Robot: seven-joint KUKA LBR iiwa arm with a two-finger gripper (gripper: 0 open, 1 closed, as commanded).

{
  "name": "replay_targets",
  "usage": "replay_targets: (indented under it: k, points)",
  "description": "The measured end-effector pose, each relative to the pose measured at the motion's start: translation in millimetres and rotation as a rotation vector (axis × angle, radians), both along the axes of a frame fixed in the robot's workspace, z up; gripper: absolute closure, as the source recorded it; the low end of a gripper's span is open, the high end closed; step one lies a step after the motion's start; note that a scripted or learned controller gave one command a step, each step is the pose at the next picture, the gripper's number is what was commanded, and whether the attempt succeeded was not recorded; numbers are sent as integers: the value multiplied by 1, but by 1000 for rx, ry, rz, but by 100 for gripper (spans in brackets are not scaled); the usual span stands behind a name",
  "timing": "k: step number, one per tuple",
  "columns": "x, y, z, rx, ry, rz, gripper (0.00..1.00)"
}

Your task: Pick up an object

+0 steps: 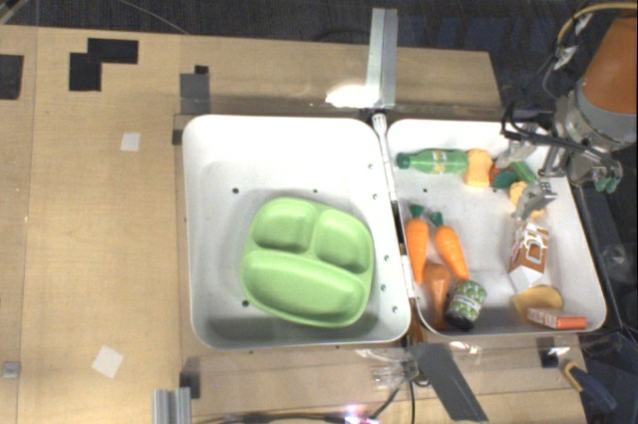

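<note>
The tool is hanging over the right bin near the surface's far right edge, and whether it is grasping anything cannot be told. A green bottle, two carrots and a snack packet are lying there, while a green tray is sitting in the left bin.

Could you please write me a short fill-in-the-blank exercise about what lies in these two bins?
1. The green divided tray lies in the ____ bin.
2. The two carrots are coloured ____.
3. The green bottle lies near the right bin's ____ wall.
4. The gripper hovers over the ____ bin.

Missing words: left; orange; far; right
</note>
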State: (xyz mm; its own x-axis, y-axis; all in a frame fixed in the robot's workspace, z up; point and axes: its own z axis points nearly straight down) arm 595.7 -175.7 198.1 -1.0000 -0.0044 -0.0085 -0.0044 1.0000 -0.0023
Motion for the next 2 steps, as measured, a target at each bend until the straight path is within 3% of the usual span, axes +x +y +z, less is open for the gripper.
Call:
replay_targets:
  k: [1,2]
  points:
    - [9,-31,-108,-1,-9,-98,0]
    - [-33,-30,-109,1,-4,-150,0]
